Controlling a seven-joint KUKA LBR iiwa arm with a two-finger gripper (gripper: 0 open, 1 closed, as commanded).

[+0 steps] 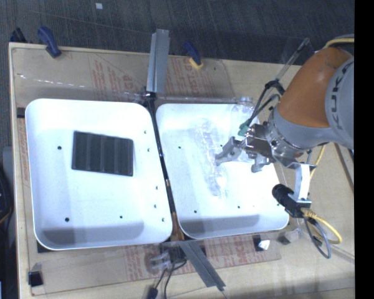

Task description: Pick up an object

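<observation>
Gripper (227,152) hovers over the right bin (193,226), fingers apart, holding nothing. Clear plastic object (210,145) lies just beside it. Risk: transparent, flimsy material may slip from a closing grip.

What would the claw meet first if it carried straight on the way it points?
Probably the clear plastic object lying in the right bin: the claw points left at it, though depth is unclear.

Faint red print on the bench (81,67), not legible, no other text
</observation>
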